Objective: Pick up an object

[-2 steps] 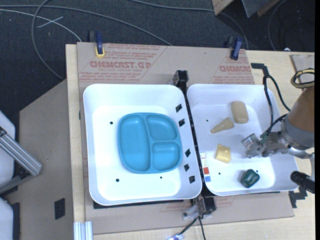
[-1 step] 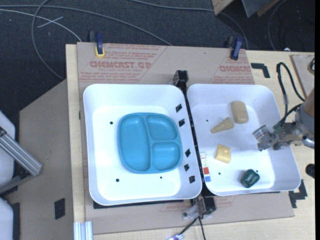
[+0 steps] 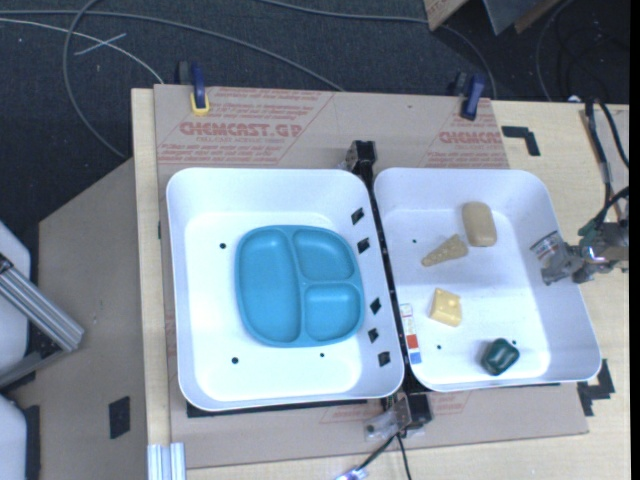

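**A:** Why does the metal two-finger gripper (image 3: 556, 258) sit at the right-hand white plastic bin's (image 3: 530, 193) outer rim?

**B:** Likely poised over loose pieces: tan oblong block (image 3: 480, 224), pale wedge (image 3: 445, 252), yellow chunk (image 3: 446, 307), dark green lump (image 3: 499, 356). The blue divided plastic plate (image 3: 299, 285) fills the left-hand white bin (image 3: 190, 208).

**A:** And the pincer?

**B:** Too small and blurred; whether it is wide or narrow, I cannot tell. The arm is cut off at the edge.

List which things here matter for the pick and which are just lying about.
For the pick: gripper, tan block, wedge, yellow piece, green object, right bin.
Lying about: blue plate, left bin, clamps, cables.
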Available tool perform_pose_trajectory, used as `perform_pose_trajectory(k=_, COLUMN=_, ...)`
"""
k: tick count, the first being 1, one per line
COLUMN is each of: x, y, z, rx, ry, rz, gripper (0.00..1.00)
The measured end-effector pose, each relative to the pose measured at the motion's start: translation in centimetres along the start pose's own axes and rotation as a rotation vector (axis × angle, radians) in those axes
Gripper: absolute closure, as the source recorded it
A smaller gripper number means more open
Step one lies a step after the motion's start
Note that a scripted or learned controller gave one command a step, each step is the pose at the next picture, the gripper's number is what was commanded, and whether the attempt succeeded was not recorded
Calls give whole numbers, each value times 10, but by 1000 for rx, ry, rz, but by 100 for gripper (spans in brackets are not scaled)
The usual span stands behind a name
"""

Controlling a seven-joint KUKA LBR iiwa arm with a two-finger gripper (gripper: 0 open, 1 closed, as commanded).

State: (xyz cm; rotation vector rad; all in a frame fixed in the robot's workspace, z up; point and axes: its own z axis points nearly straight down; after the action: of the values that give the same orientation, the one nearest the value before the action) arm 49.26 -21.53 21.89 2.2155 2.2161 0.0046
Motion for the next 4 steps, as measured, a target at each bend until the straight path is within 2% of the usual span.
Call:
perform_pose_trajectory(k=1, x=0, y=1, z=-10, rx=4, ry=2, rz=-1, gripper=100)
perform_pose_trajectory(k=4, x=158, y=45, z=9, rx=7, ry=6, rz=-7, gripper=100)
